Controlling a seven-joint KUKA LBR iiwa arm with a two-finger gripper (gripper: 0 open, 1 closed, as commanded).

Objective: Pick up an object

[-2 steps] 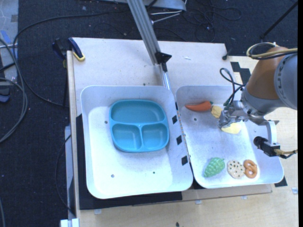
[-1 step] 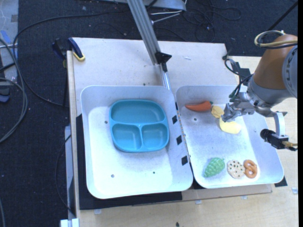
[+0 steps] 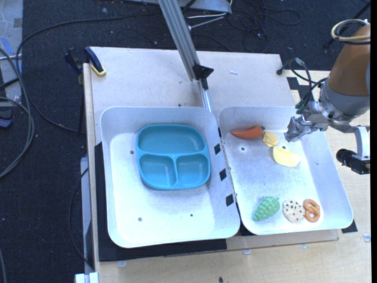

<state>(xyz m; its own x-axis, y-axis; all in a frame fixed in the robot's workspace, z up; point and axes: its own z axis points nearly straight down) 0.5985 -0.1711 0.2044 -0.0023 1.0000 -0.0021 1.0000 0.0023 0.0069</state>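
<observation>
**Toy food in the right bin, hand low by the far edge**

Near the front edge of the tabletop (image 3: 177,81), two white bins are seen side by side. In the right bin (image 3: 330,181), close to its front edge, three toy foods are lined up in a row. A green bunch of grapes (image 3: 266,208) is placed on the left of the row. A speckled cookie (image 3: 291,210) is found just beside it, and an orange pretzel (image 3: 311,210) is seen touching the cookie on the right.

In the left bin (image 3: 118,205), a blue tray (image 3: 173,156) with three sections is laid flat near the middle.

Farther back in the right bin, a yellow piece (image 3: 286,157) like a lemon slice is seen. A small pale yellow piece (image 3: 270,138) is found just behind it, to the left. An orange carrot (image 3: 248,132) is laid on its side near the far edge of that bin, pointing left.

The hand (image 3: 293,131) is held low over the right bin, just right of the small pale piece and behind the lemon slice. Nothing is seen between its fingers. How wide it is cannot be told.

A grey metal pole (image 3: 179,28) is seen leaning over the far edge of the tabletop.
</observation>
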